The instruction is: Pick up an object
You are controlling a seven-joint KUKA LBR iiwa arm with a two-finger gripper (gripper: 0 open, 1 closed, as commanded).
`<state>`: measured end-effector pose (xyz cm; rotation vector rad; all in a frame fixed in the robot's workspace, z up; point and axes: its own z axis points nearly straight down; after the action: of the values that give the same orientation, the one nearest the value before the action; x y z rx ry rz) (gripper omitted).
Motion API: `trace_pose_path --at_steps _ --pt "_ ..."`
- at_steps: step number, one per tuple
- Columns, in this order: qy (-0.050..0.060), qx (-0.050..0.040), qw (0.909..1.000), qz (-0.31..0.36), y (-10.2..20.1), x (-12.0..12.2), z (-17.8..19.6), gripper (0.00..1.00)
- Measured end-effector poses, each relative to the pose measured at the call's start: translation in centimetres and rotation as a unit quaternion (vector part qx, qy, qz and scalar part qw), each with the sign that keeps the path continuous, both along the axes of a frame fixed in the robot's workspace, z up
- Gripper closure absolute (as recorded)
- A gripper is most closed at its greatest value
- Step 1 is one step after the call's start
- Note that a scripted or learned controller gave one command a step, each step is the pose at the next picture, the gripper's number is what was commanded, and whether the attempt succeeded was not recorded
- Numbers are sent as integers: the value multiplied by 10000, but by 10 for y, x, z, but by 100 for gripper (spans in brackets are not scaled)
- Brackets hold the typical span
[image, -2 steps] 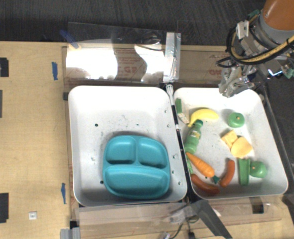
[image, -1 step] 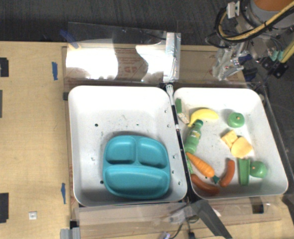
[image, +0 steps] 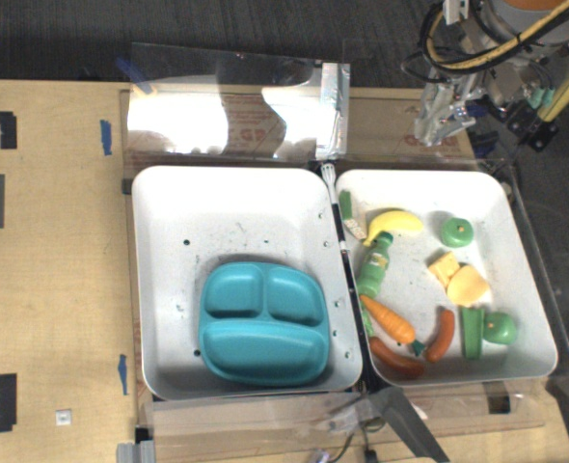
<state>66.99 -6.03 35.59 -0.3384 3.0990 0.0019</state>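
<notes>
The metal two-finger gripper (image: 440, 123), holding nothing, its spread impossible to tell, hangs beyond the far rim of the right shallow white bin (image: 526, 258), with the curved yellow plastic banana (image: 396, 223) lying nearer the camera and leftward.

Single fixed cam, mounted above the tabletop (image: 53, 258), looking down at a slant. Far edge of the tabletop sits at the top of frame, near edge at the bottom. Both white bins fit in frame: left bin (image: 159, 210) centre, right bin (image: 516, 258) toward the right edge. Mid-range framing. Arm (image: 516, 8) enters at the far right corner, gripper (image: 439, 128) just past the right bin's far rim.
</notes>
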Motion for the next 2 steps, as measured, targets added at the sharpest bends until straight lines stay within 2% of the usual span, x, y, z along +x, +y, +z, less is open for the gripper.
trace_pose_path --at_steps 2 --pt "-116 23 9999 -3 2 3 26 100"
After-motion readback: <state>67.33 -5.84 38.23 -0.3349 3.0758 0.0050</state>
